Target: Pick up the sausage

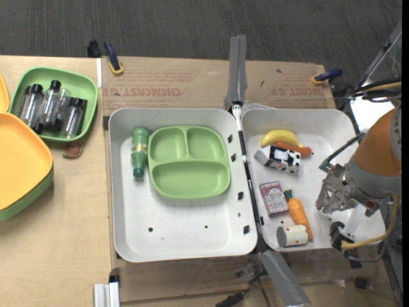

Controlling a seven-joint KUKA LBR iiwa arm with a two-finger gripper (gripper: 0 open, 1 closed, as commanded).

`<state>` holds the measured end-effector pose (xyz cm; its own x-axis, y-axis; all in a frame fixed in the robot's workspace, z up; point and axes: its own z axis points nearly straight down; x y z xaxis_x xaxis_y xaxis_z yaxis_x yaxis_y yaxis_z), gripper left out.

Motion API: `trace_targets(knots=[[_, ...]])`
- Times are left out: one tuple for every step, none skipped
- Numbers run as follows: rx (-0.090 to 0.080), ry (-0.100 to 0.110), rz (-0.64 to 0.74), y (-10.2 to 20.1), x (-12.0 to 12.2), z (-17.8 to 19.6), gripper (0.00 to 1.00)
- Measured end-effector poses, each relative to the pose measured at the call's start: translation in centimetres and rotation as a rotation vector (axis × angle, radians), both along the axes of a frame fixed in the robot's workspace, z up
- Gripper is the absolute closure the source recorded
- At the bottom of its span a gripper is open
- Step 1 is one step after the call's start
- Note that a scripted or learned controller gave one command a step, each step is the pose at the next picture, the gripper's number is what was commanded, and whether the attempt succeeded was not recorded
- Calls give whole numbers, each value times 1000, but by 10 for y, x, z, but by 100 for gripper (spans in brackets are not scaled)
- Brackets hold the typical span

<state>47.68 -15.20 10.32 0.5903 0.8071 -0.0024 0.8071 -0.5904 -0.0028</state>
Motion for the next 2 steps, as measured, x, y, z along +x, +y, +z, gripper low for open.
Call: trace_targets(knots=[[4, 1, 406, -7, -1, -13, 100], [0, 1, 13, -21, -1, -13, 100]])
